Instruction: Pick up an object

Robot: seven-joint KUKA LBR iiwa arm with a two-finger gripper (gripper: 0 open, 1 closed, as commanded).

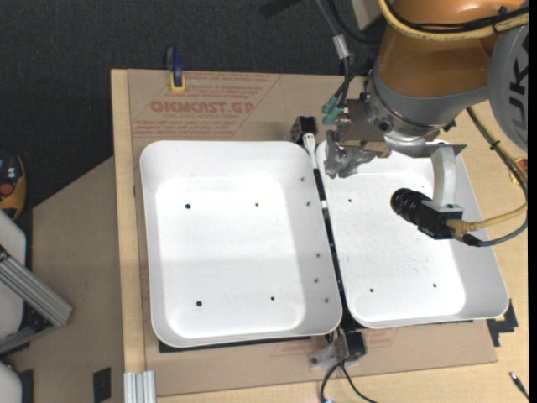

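Note:
My gripper (334,164) hangs low over the far left corner of the right bin (419,300), close to the divide between the two bins. The grey wrist and the orange band of the arm cover most of it from above. I cannot make out any object under or in the gripper. The left bin (226,250) shows its white floor with a few small dark dots.
Both bins rest on a cardboard sheet (210,99) with red lettering. A blue and yellow clamp (174,67) sits at its far edge. A small black fitting (302,129) stands at the far end of the divide, and another (348,345) at the near end.

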